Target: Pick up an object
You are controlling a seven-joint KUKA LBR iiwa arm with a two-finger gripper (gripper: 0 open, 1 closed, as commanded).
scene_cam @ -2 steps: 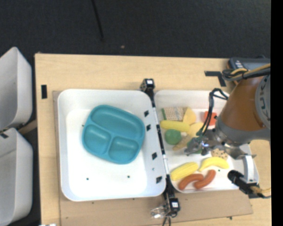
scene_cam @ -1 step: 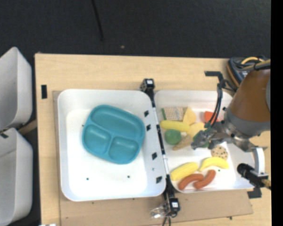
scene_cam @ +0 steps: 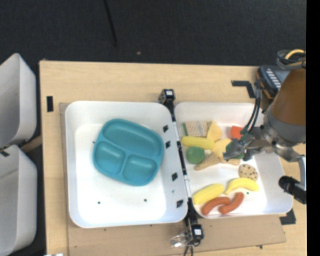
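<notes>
Setting: dark floor, wooden tabletop point(scene_cam: 122, 79), two white bins; left bin point(scene_cam: 74, 196) holds a teal divided plate point(scene_cam: 129, 152). Right bin point(scene_cam: 266, 204): toy food heap. Jaws point(scene_cam: 236, 149) low over the heap, spread not discernible, nothing visibly held. Just beside jaws: yellow piece point(scene_cam: 216, 132), green ball point(scene_cam: 196, 154), cookie point(scene_cam: 248, 171); nearer the camera, bananas point(scene_cam: 244, 184), sausage point(scene_cam: 224, 205). Risk, judged: crowded pieces, so closing may pinch edges, nudge neighbours, or come up bare
</notes>
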